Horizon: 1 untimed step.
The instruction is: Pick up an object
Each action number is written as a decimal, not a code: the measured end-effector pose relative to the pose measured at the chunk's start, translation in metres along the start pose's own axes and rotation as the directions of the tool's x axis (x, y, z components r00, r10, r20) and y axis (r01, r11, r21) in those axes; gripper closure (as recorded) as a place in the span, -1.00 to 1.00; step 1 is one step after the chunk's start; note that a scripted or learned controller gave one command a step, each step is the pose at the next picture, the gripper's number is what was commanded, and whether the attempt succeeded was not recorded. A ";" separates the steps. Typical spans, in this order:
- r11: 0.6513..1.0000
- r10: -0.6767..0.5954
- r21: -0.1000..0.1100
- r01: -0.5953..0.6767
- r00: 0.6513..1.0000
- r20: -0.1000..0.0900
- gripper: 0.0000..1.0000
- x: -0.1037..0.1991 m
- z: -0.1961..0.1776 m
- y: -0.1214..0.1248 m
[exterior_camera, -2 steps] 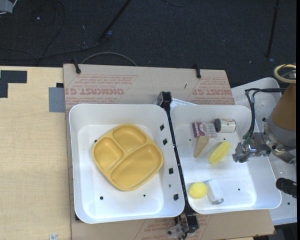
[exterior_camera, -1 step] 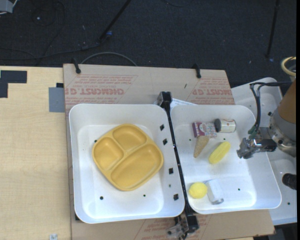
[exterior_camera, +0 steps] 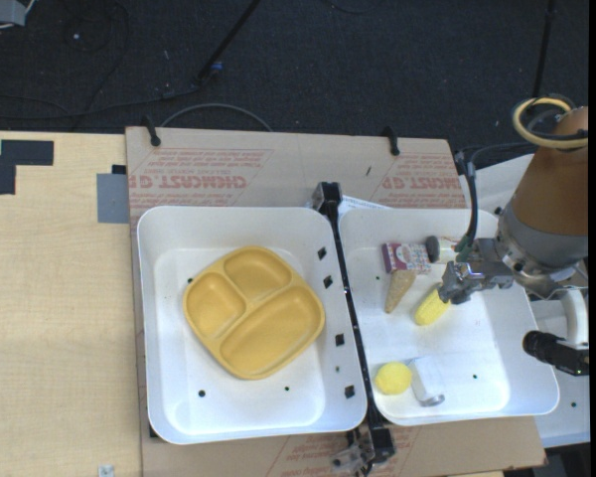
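A short yellow corn-like piece [exterior_camera: 430, 309] lies tilted in the right white bin [exterior_camera: 507, 386], just beside a tan cone [exterior_camera: 398, 289]. Near them lies a small purple-and-white packet [exterior_camera: 405, 257]; a yellow ball [exterior_camera: 393, 378] rests toward the front.

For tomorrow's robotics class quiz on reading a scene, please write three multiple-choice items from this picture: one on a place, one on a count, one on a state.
1. Where does the yellow divided tray lie?
A. left bin
B. right bin
C. on the cardboard

2. How many compartments has the tray?
A. two
B. three
C. five

3. How does the gripper stand?
A. over the left bin
B. down in the right bin at the yellow corn toy
C. outside both bins

Answers: 1 A, the tray fills the left bin. 2 B, its ridges mark three wells. 3 B, its tip meets the toy's upper end.
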<state>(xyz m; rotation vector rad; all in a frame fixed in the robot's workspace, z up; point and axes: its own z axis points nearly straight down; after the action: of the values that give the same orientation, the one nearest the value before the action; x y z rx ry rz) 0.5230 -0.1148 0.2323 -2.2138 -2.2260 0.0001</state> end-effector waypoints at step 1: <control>1.000 0.000 0.000 0.000 1.000 0.000 1.00 0.051 -0.009 0.009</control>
<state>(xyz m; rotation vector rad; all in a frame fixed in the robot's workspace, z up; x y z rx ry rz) 0.5321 -0.0635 0.2410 -2.2136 -2.2256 0.0001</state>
